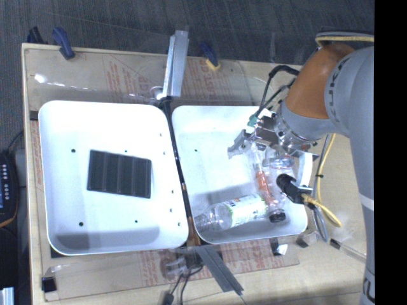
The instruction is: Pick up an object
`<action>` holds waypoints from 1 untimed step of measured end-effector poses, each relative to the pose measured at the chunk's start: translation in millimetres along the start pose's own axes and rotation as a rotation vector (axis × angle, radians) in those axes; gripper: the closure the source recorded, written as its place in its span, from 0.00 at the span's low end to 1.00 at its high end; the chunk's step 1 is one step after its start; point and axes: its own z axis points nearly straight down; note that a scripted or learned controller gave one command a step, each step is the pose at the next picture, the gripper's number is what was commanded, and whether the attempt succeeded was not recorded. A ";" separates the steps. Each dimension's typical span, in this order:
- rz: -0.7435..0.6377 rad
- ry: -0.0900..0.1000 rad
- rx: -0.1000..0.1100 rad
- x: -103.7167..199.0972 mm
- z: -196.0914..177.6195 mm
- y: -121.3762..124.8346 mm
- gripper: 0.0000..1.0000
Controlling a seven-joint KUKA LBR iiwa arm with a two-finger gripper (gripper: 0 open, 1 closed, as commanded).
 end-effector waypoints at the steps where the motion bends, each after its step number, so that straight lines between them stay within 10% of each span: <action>1: -0.178 0.001 0.001 -17.5 12.8 4.7 0.00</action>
